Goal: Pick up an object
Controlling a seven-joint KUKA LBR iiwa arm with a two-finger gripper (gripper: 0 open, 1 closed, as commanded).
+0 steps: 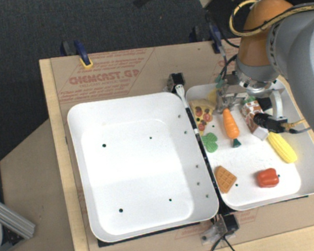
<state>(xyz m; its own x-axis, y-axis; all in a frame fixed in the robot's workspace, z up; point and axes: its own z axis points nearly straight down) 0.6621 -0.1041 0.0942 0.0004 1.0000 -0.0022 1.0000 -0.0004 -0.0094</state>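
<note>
Two shallow white bins on a brown board bench w/ red print. Left bin (92,160): smooth glossy plastic, rounded corners, four small dark dots on the floor. Right bin (309,179): same plastic, holds all the objs.

Objs in right bin, all smooth toy-like plastic:
- carrot (230,124): orange, tapered, green tip toward the near side, lies roughly upright in view.
- corn cob (282,147): yellow, long, bumpy, slanted; near the far-right side of the floor.
- red pepper (267,178): squat, rounded, near the front rim.
- waffle (225,178): tan, square, grid texture, tilted, just beside the divider edge.
- green piece (210,142): small, rounded, next to the divider.
- pizza slice (202,115): pale w/ red spots, at the back-left corner.

Arm (297,50): grey, matte, orange band above wrist; enters from the right. Gripper (232,101) hangs over the back of the right bin, just above the carrot's top end; metallic, cables around it. Finger state: cannot tell, wrist hardware hides it. Nothing seen pinched.

Room: bare floor betw. carrot and corn, and betw. waffle and pepper. Objs by the divider sit tight to the wall.
</note>
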